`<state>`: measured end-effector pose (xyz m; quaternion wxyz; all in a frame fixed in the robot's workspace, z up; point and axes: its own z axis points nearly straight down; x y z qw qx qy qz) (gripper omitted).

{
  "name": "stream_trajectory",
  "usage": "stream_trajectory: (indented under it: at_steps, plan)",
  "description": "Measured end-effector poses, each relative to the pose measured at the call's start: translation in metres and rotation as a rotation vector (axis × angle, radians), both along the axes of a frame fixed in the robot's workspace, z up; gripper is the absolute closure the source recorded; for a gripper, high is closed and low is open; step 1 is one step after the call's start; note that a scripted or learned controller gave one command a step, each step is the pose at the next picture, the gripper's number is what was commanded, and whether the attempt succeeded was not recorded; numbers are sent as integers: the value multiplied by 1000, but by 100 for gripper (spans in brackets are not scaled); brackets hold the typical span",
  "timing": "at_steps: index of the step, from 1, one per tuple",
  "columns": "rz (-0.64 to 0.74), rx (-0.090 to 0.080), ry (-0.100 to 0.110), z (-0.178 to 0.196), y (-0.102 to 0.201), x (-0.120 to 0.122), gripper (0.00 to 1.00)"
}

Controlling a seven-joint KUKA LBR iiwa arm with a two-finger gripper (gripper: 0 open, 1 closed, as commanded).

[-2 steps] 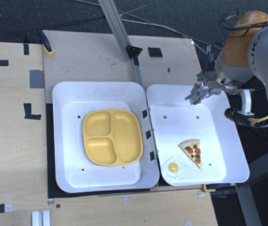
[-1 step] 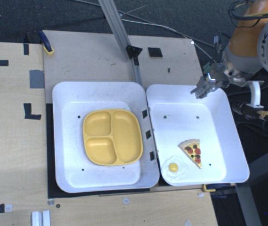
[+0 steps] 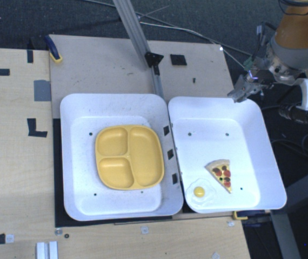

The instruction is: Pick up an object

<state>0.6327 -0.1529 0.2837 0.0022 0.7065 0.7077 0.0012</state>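
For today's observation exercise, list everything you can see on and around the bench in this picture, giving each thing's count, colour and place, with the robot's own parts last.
bins: two, white, side by side on the bench.
divided plate: one, yellow, three compartments, lying in the left bin.
pizza slice: one, toy, tan crust with red topping, low in the right bin.
fried egg: one, toy, white with yellow yolk, at the right bin's near corner, left of the pizza slice.
metal bar: one, grey, slanting down from the top edge to the gap between the bins.
clamp: one, blue and yellow, at the bench's far left corner.
arm: one, grey with orange band, top right.
end effector: one, dark, above the right bin's far right corner.
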Motion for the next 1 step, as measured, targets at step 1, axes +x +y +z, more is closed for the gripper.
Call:
stream_trajectory:
  at_steps: [1]
  plan:
    - [3, 2, 6, 0, 50, -3, 100]
